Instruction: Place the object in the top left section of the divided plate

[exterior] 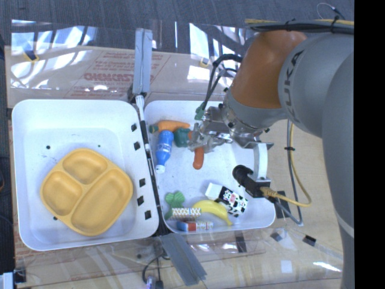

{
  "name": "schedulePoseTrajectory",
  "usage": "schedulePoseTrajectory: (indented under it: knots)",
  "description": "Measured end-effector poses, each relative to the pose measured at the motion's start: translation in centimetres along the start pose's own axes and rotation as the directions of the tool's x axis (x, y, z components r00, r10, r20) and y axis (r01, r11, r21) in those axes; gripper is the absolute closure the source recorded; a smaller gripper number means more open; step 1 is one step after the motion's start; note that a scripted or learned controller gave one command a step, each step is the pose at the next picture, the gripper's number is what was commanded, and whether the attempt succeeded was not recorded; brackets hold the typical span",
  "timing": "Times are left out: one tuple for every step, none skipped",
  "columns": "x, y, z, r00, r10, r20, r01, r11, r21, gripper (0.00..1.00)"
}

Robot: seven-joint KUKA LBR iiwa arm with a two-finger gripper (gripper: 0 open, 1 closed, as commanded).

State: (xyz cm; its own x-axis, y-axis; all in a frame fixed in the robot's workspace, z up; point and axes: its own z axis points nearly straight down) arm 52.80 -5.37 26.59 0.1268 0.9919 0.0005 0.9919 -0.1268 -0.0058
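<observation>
A yellow divided plate lies in the left bin, its three sections bare. My gripper hangs over the upper middle of the right bin. A small orange-red sausage-shaped piece sticks out downward from between its fingers, and they are shut on its top end. The arm's grey and orange wrist hides the bin's upper right part.
Around the gripper in the right bin are an orange carrot, a teal piece and a blue bottle. Nearer the front lie a green toy, a banana, a cow-patterned item and a marker.
</observation>
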Motion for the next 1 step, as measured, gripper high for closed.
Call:
schedulePoseTrajectory:
  knots:
    - [-1.74,1.11,-6.27,0.977,-0.214,0.002,0.214,0.977,-0.004,1.0]
